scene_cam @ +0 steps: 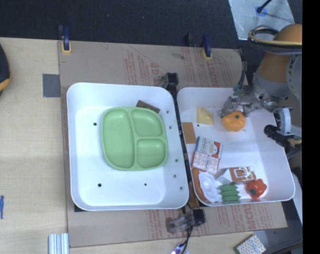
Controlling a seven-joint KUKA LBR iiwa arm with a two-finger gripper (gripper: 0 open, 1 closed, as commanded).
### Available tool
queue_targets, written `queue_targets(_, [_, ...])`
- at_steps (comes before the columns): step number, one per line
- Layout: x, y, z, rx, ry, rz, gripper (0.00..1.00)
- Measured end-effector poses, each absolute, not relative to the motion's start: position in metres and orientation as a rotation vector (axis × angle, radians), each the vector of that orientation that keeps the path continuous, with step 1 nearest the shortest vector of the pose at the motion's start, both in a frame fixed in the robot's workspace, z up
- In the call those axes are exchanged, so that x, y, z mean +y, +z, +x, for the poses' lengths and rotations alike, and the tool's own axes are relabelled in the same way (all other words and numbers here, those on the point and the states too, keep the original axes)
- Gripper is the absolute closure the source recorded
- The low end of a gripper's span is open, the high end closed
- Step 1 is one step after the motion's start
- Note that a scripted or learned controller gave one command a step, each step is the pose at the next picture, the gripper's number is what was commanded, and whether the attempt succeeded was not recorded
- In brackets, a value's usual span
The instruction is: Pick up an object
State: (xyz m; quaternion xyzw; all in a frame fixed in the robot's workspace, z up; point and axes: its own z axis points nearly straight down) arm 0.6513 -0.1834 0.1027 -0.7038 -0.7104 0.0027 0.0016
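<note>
The bench is being viewed from a single fixed camera set above it, looking down at a slant. Both white bins, the left bin (75,157) and the right bin (279,168), are being taken in whole from a moderate distance. The arm (279,62) is being seen entering at the right edge, and dark floor is being shown along the top.
</note>
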Motion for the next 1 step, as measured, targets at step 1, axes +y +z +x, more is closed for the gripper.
queue_targets(1, [-0.0747,0.1983,0.6221,-2.238,-0.008,-2.206,1.00])
